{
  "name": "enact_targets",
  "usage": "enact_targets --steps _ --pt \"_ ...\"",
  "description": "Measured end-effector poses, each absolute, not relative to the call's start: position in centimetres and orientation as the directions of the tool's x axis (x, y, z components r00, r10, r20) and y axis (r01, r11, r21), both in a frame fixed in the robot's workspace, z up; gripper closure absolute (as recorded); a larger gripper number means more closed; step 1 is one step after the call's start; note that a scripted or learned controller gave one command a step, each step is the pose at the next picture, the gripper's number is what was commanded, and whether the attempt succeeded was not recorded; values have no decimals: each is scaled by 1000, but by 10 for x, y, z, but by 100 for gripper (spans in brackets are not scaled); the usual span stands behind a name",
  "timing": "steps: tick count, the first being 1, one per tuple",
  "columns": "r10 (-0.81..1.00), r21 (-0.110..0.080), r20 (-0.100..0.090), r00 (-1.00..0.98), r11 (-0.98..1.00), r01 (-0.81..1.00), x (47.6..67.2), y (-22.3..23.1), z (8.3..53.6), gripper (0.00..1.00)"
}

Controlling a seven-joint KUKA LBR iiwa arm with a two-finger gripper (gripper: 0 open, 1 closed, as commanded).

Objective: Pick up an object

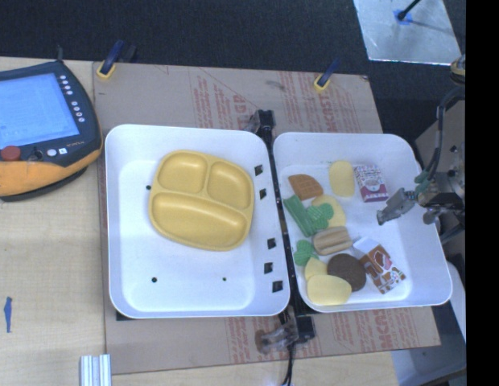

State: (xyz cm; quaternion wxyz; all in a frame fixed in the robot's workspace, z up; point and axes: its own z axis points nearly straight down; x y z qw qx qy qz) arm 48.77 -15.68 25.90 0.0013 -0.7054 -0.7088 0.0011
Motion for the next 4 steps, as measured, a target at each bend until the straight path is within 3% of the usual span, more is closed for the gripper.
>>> enact_targets --steps 1,2,3,4 --pt "1000 -10 3 -10 10 1000 548 -113 171 0" --pt "1000 5 0 -8 8 1000 649 -92 93 0" --pt "1000 11 -3 -8 8 1000 650 -95 110 100" --pt "1000 6 2 -10 10 1000 629 -29 198 100"
